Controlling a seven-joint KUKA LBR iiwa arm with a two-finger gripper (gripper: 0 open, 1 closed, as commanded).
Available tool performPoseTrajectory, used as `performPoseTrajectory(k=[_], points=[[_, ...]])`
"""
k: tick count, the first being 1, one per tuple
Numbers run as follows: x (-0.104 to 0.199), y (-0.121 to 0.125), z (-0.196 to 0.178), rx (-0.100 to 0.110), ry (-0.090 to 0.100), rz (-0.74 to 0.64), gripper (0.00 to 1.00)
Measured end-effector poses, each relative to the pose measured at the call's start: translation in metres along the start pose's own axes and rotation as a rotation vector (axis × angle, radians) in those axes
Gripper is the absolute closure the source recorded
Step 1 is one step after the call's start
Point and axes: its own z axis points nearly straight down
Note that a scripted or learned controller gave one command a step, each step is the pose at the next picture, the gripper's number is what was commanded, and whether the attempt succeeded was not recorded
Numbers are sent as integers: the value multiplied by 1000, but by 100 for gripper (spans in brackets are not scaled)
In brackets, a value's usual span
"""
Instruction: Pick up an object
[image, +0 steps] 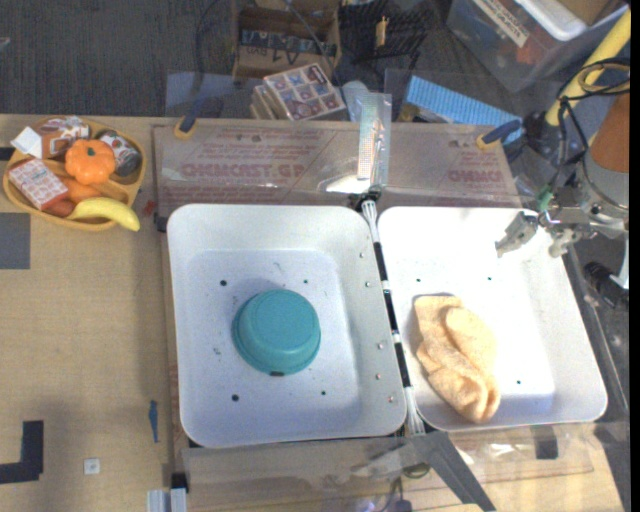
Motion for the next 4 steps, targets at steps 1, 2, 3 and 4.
performPoseTrajectory(k=[1,2,3,4], points=[[53,-30,101,-11,-4,-175,0],[106,-70,101,-13,-2,-375,0],[102,-121,-27,-5,-4,-719,0],[131,-83,7,-5,-4,-738,0]])
